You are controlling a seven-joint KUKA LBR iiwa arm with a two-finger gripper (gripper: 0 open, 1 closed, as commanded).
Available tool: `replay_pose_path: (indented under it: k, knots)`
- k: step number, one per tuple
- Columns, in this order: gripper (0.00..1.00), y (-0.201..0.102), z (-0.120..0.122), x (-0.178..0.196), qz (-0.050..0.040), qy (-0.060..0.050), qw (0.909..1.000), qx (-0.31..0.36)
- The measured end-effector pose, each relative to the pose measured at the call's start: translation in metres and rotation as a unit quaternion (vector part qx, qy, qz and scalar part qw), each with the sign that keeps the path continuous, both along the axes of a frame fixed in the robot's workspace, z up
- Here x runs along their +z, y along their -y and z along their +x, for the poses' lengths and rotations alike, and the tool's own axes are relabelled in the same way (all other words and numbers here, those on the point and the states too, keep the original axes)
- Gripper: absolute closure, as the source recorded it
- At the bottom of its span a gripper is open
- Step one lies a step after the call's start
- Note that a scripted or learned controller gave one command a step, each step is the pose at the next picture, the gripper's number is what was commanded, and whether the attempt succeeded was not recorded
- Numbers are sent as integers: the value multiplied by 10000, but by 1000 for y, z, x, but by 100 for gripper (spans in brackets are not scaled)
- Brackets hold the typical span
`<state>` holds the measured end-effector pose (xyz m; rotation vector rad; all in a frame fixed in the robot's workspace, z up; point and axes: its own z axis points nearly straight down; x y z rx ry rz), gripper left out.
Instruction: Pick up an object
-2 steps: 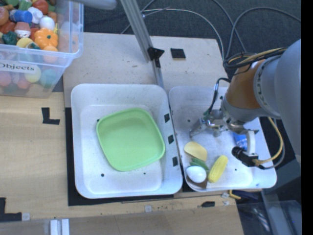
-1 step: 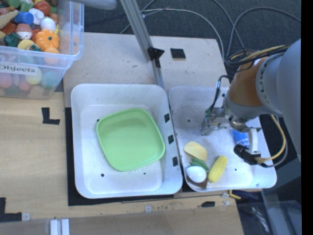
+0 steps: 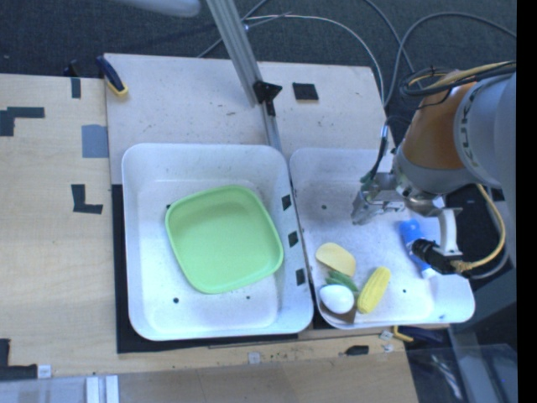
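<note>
My gripper hangs over the middle of the right bin, fingers pointing down toward the bin floor, with nothing seen between them. Below it, near the bin's front edge, lie a yellow chip-like piece, a white egg and a yellow corn cob. A blue object lies at the right side of the bin, partly hidden by the arm's wrist. A green square plate rests in the left bin.
The grey and orange arm covers the right bin's far right part. Cables loop behind the bins. A slanted metal pole rises at the back between the bins.
</note>
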<state>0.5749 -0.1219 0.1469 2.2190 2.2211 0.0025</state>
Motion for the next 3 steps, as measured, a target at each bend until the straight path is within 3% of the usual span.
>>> replay_pose_path:
  k: [1, 2, 3]
  knots:
    - [100, 2, -7, 45, -1, 2, 10000, -3]
    - [100, 2, -7, 59, 1, -10, 10000, -4]
    - [100, -54, -1, 56, 8, -17, 10000, 19]
